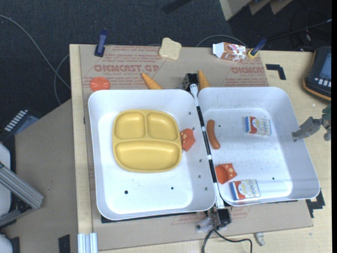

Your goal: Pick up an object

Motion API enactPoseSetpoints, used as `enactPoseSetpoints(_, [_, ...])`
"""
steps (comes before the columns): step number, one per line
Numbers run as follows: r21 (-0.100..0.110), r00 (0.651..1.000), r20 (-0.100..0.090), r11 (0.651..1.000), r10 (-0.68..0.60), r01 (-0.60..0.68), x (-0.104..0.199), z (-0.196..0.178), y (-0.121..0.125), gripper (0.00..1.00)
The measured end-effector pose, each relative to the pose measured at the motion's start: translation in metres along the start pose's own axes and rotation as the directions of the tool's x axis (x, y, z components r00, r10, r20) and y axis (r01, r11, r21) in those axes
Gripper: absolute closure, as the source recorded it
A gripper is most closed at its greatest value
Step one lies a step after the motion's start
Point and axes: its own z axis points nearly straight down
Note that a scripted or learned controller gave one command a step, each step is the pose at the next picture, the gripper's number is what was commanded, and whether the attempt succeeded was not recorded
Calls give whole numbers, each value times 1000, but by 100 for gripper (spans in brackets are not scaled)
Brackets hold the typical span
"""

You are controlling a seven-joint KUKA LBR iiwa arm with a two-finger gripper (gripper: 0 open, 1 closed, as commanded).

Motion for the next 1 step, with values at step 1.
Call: enactPoseSetpoints(1, [4,1000,-3,1000,-1,1,25,144,44,0])
